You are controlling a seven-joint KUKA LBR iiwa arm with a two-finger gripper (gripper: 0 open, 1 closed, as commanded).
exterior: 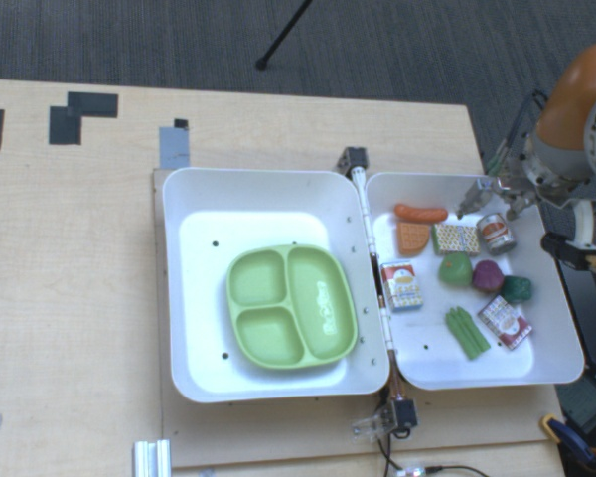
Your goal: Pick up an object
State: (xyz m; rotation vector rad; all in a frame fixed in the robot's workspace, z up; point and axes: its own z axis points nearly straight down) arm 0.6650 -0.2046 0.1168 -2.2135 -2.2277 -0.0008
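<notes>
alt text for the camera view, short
The gripper hangs over the right bin's far edge, just above a small can among toy foods. The left bin holds a green divided plate.

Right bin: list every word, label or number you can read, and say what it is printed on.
No text can be read.
Red and white carton: print too blurred.
Red and white packet: print too small.
Patterned yellow box: pattern, no clear letters.
Small can: label blurred.
</notes>
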